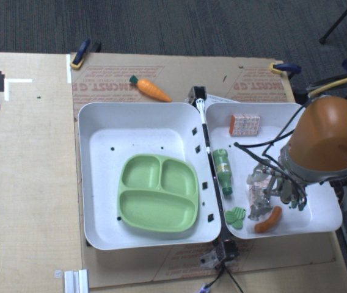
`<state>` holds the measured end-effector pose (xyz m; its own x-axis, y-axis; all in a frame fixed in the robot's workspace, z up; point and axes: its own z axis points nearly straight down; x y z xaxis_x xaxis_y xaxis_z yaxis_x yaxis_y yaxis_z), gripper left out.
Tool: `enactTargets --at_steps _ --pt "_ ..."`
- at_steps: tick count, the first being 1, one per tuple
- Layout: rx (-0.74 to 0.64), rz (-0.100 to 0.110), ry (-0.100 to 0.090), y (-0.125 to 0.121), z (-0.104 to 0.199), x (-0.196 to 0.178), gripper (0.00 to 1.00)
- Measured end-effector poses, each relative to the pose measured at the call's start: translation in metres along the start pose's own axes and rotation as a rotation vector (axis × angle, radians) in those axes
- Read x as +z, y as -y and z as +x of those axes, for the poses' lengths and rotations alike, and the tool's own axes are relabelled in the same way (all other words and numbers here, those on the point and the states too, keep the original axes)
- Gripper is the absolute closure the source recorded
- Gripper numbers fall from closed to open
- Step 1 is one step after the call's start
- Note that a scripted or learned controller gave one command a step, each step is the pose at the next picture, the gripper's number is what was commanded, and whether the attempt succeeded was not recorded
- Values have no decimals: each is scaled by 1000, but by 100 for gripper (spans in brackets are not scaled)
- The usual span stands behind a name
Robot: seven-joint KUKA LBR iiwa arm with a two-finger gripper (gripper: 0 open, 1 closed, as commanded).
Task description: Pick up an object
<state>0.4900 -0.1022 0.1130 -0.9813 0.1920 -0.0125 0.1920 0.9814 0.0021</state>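
Observation:
My gripper is low in the right bin, near its front. The arm's orange band hangs above it on the right. Just under the gripper lies a small orange-red sausage-shaped toy. A green leafy toy sits to its left. A green bottle lies along the bin's left wall, left of the gripper. A pink-and-white box rests at the back of the bin. I see nothing clearly held.
The left bin holds a green divided plate. An orange toy carrot lies on the cardboard behind the bins. Black cables run from the arm over the right bin. Blue clamps hold the cardboard's back corners.

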Motion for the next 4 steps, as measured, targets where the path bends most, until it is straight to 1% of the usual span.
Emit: enactTargets --at_steps 1,2,3,4 --pt "-321 0 -10 4 11 20 0" --pt "-674 -2 -8 -2 3 20 0" --pt "-765 -2 -8 -8 4 20 0" --pt "-1089 -5 -9 -8 -2 20 0"
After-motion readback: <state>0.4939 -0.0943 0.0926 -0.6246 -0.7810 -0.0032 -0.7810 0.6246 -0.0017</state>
